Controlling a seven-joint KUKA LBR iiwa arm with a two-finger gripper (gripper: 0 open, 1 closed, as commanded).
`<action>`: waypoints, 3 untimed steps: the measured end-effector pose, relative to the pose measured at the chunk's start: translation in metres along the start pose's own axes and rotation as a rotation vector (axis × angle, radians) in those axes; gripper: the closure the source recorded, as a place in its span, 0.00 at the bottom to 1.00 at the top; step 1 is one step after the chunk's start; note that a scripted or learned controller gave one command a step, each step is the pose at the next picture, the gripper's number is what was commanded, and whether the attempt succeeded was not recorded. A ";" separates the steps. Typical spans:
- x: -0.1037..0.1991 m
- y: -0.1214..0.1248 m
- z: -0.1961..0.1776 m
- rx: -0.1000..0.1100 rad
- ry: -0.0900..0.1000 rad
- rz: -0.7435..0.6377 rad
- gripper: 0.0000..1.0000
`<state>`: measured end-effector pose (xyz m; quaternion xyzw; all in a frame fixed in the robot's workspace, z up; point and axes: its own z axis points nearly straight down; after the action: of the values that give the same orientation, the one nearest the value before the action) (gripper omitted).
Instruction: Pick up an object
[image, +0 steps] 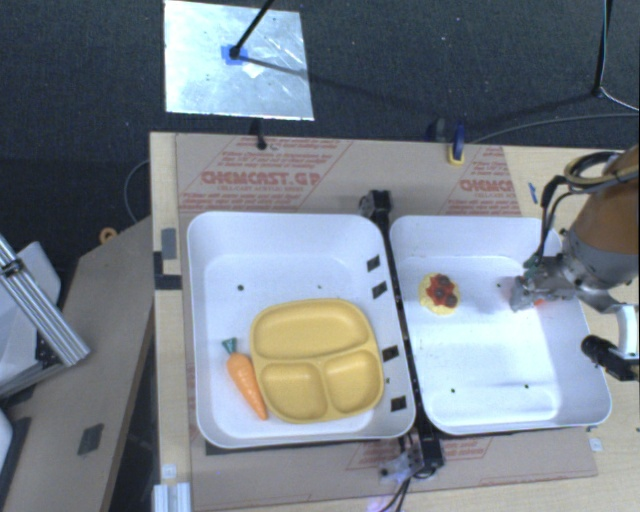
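- Small round yellow pastry-like toy with a red and dark topping (440, 294) is what we take as the thing to pick up; it lies flat on the floor of the right shallow white bin (480, 400), in that bin's upper left part, near the divider between the two bins.
- We see the tool (524, 294) low over the same bin, near its right wall, level with the toy and to the right of it, with bare white floor between the two; they do not touch.
- We cannot tell whether the tool is apart or together, since it shows as a small grey blur with a reddish spot, and we see nothing gripped in it.
- We see the grey arm with its orange band (610, 215) coming in from the right edge, above the right bin's wall.
- In the left shallow white bin (290, 235) we see a yellow plastic tray with three compartments (316, 358), lying flat in the lower middle part.
- An orange toy carrot with a green top (244, 381) lies just beside the tray's left edge, its green end pointing up and left.
- Both bins sit side by side on a brown printed cardboard sheet (270, 175) that covers the bench (540, 165).
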<state>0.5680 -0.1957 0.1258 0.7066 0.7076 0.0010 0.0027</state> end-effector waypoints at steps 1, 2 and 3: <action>-0.006 -0.004 -0.061 -0.002 0.000 0.001 1.00; 0.000 -0.001 -0.124 -0.002 0.000 -0.005 1.00; -0.001 0.001 -0.156 -0.001 0.000 -0.005 1.00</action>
<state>0.5680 -0.1961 0.2814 0.7048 0.7094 0.0013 0.0031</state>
